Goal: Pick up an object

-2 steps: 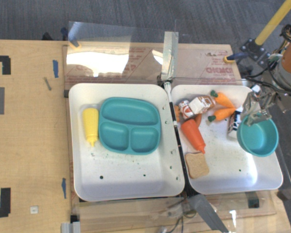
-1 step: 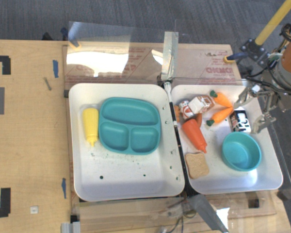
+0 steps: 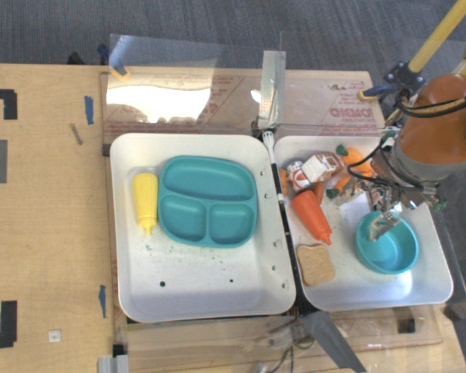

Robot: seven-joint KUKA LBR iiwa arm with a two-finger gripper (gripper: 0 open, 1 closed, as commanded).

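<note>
Two white bins side by side on bench. Left bin (image 3: 132,286): teal divided plate (image 3: 208,200) in middle, yellow squeeze bottle (image 3: 145,200) just beside its left edge. Right bin (image 3: 431,282): orange carrot (image 3: 312,214) near left wall, slice of bread (image 3: 316,263) below it, red-white carton (image 3: 309,169) above, teal bowl (image 3: 387,244) at right. Gripper (image 3: 386,222) hangs over bowl's rim; finger position unclear.

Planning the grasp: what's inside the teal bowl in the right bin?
The gripper hangs over the teal bowl, its tip low at the bowl's rear rim. The visible bowl floor looks bare; the part beneath the gripper is covered, so cannot tell.
</note>
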